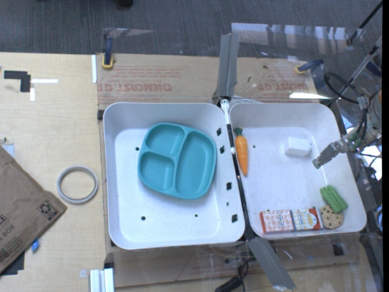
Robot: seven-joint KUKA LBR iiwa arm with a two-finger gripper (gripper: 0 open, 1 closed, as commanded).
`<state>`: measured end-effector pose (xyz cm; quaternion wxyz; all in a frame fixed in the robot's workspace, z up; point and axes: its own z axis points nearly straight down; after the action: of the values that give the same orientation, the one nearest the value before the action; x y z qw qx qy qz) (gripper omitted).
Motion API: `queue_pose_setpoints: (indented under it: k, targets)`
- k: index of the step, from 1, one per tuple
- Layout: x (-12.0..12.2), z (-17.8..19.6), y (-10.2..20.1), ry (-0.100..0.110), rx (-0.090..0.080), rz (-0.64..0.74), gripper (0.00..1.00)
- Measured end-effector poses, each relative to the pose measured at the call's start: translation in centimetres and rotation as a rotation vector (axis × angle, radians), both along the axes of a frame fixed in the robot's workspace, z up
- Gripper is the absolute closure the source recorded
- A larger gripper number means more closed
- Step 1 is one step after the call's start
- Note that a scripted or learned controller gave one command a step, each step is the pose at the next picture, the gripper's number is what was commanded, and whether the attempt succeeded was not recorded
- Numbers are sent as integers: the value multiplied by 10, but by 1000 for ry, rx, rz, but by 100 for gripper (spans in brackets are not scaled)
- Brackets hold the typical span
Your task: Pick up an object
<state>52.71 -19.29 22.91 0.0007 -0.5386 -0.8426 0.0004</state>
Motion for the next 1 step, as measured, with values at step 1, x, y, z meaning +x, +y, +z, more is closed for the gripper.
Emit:
queue_pose_setpoints:
  k: [1]
  targets:
    - [0,-26,-29,1,1,141,0]
